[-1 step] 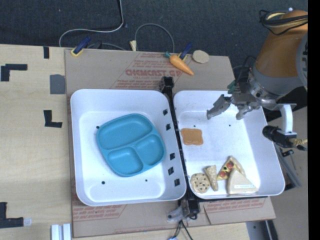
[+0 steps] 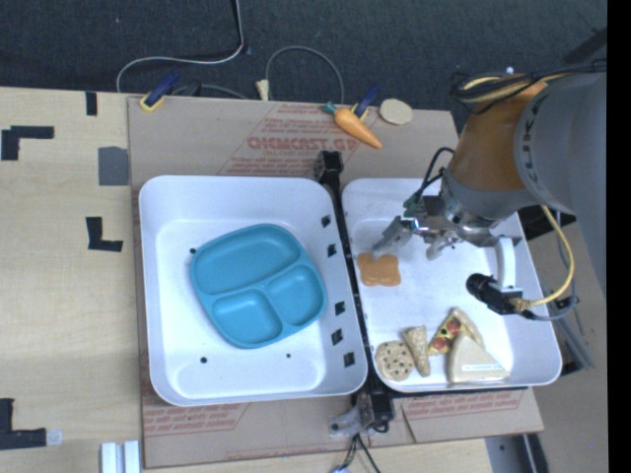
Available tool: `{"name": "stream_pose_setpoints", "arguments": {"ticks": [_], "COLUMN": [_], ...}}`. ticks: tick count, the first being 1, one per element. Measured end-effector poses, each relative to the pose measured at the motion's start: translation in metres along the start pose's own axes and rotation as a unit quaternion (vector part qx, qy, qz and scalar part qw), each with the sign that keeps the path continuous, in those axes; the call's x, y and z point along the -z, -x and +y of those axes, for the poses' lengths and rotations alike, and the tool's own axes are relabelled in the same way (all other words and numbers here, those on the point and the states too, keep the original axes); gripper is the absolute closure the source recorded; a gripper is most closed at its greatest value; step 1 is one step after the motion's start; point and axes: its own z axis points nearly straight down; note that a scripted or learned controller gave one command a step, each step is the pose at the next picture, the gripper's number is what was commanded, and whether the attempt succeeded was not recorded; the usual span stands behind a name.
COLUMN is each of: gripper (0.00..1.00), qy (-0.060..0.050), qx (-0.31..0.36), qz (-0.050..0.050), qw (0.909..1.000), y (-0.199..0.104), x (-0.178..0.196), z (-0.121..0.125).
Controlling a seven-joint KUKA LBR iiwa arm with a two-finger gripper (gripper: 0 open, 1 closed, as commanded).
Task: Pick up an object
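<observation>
My gripper (image 2: pixel 414 238) hangs over the upper middle of the right bin (image 2: pixel 523 313), its two fingers spread open with nothing between them. An orange-brown toast-shaped piece (image 2: pixel 380 270) lies just below and left of the left fingertip (image 2: pixel 389 236). Near the bin's front edge lie a chocolate-chip cookie (image 2: pixel 395 361), a small tan wedge (image 2: pixel 419 349), a pizza slice (image 2: pixel 450 331) and a pale sandwich wedge (image 2: pixel 475 359). The grey arm with its orange band (image 2: pixel 493 136) comes in from the upper right.
The left bin (image 2: pixel 158 225) holds a blue divided plate (image 2: pixel 258 284). A toy carrot (image 2: pixel 357 127) and a small tan disc (image 2: pixel 396 112) lie on the cardboard behind the bins. A black cable fitting (image 2: pixel 491 292) hangs from the wrist over the right bin.
</observation>
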Motion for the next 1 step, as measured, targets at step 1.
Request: {"name": "stream_pose_setpoints", "arguments": {"ticks": [1], "gripper": [0.0], "qy": [0.006], "qx": [0.0], "qz": [-0.001], "qw": [1.0], "y": [0.0084], "x": [-0.0658], "z": [0.0064]}}
